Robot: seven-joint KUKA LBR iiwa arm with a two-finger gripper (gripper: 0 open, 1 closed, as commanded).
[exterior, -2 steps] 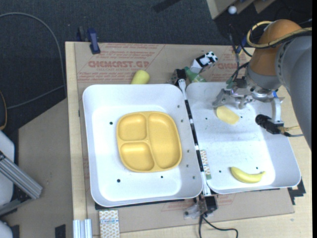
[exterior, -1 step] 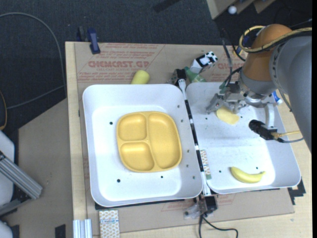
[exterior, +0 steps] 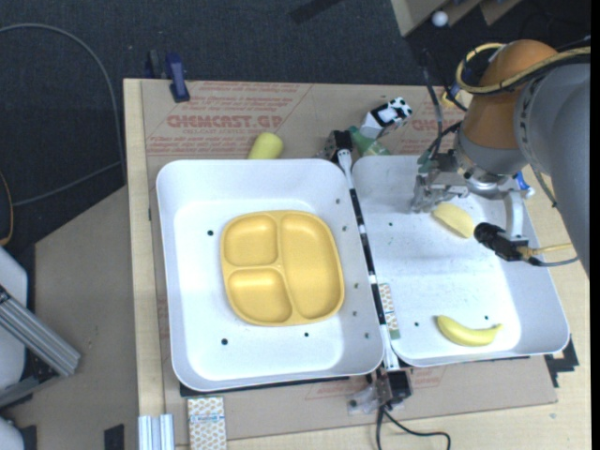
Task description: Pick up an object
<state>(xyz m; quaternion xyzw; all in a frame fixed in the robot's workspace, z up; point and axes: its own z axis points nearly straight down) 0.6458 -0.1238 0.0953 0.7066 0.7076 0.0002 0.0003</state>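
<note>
Your arm (exterior: 530, 101) reaches in over the far part of the right bin (exterior: 525, 298), grey body with the orange band above the wrist, and the gripper (exterior: 433, 191) hangs low over the bin floor near its far wall. You cannot tell from this view how its tips stand, nor whether anything sits between them; the metal of the wrist hides that part.

Just beside the gripper, on the side nearer the camera and slightly toward the arm's base, lies a short pale yellow piece (exterior: 454, 219). It looks very close to the gripper, perhaps touching, but you cannot be sure of contact. It rests on the bin floor, tilted across it.

Well apart from the gripper, toward the near wall of the same bin, you see a small banana (exterior: 467, 330) lying on its side with its curve opening upward in the view.

Across the divider from the gripper, the left bin (exterior: 187, 251) carries a yellow divided plate (exterior: 281, 266) with three compartments, lying flat near the middle of that bin.

Beyond the bins, on the cardboard sheet (exterior: 225, 111) away from the gripper, a small yellow object (exterior: 265, 145) sits just outside the left bin's far wall, and a blue clamp (exterior: 175, 76) holds the sheet's far edge.
</note>
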